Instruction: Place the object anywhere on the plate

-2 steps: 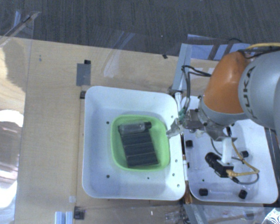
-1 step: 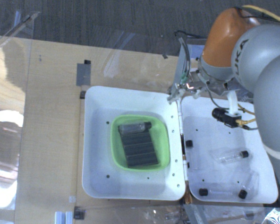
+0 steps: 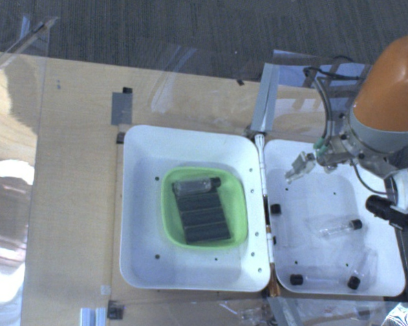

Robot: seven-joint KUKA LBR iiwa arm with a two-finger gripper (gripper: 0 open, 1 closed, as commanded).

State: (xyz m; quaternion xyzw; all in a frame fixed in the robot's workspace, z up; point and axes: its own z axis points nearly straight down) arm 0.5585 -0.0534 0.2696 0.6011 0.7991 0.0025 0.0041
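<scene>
Green plastic marks the plate (image 3: 168, 212), which is set in the left bin (image 3: 137, 189) and is already loaded with a dark ridged block (image 3: 202, 217) and a clear vial (image 3: 196, 186) across its upper edge. Another clear, dark-capped vial (image 3: 338, 229) is seen lying in the right bin (image 3: 290, 164), its long axis running left to right with a slight upward tilt. The gripper (image 3: 302, 166) is poised over that bin's upper left, so this vial lies below and to its right. Whether the gripper is clenched or released cannot be told.
</scene>
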